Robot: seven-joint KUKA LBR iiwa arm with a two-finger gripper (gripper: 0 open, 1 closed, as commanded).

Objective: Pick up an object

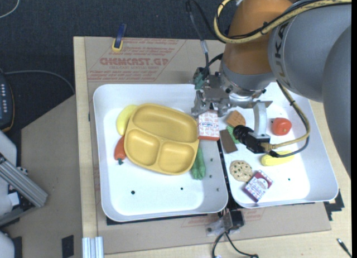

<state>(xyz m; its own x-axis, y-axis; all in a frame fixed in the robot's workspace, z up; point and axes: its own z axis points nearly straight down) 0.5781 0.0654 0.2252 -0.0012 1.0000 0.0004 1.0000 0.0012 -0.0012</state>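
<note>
Yellow divided tray (160, 138) lies in the left bin (106, 139); the gripper (211, 106) hovers above a small red-and-white carton (208, 126), its grip state impossible to tell.

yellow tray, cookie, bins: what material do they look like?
Tray: likely moulded plastic, smooth with a slight sheen, uniform yellow, rounded compartment walls. Cookie: probably a plastic or rubber toy; matte tan with dark chips, too small to be sure. Bins: apparently white plastic, semi-gloss, thin rims with rounded corners.
</note>
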